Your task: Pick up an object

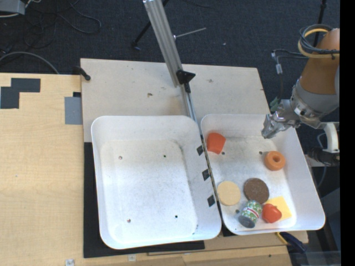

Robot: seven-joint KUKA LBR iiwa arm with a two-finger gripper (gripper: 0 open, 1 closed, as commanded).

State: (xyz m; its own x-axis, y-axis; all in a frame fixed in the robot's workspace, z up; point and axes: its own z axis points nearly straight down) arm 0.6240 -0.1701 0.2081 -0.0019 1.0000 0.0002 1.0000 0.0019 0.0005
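While claw (270,127) hovers, grip state unclear, orange ring (274,160) lies just below.

Evenly, brightly lit from overhead; soft, short shadows beneath objects in the right bin (307,165). White bins near overexposure, dark floor (233,21) underexposed. Slightly soft, grainy throughout.

Noted aluminium rail (166,40) slanting over table (222,87); black cables (66,10) on dark floor (238,26); pale wood panel (39,170) at left.
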